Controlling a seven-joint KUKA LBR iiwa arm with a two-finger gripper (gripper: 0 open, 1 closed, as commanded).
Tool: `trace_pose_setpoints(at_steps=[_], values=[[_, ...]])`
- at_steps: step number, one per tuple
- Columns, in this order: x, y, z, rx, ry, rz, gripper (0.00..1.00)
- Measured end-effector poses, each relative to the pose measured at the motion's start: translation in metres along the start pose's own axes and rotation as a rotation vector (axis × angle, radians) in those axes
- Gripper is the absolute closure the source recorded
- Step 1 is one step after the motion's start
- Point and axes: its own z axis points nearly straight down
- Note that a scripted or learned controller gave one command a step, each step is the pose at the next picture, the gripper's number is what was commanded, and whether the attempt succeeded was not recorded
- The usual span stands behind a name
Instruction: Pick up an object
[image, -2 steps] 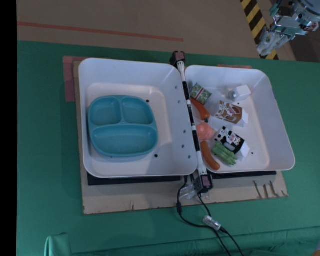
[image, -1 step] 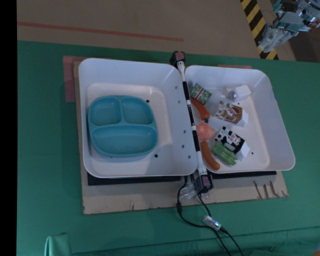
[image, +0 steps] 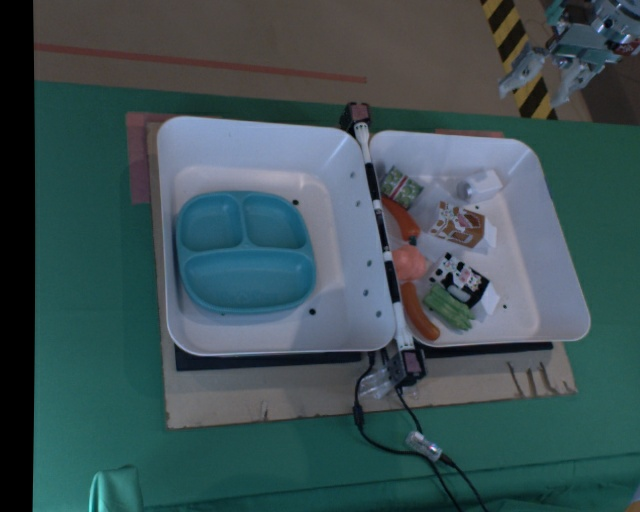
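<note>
- Above the bench's far right corner, the gripper (image: 548, 78) hangs high and well clear of both bins, its two fingers spread apart and nothing between them.
- Nothing has been picked yet; the approach appears not to have begun.
- Candidate objects crowd the right bin (image: 545, 250): a cow-print carton (image: 466, 284), a brown carton (image: 463, 225), a carrot (image: 400, 217), green beans (image: 449, 308).
- Next, the arm likely must travel left and descend over one item.
- A blue divided plate (image: 245, 252) sits in the left bin (image: 200, 150).

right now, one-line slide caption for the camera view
End effector poised beyond the right bin of toy food; teal divided plate in the left bin.
</note>
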Motion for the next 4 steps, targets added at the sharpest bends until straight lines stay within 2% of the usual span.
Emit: trace_pose_setpoints(at_steps=[1, 2, 3, 4], values=[[0.0, -0.002, 0.168, 0.008, 0.001, -0.001, 0.0], [0.011, -0.035, 0.199, 0.0, 0.002, -0.001, 0.0], [0.037, -0.098, 0.2, -0.013, -0.003, 0.0, 0.0], [0.035, -0.096, 0.187, -0.022, -0.007, 0.004, 1.0]])
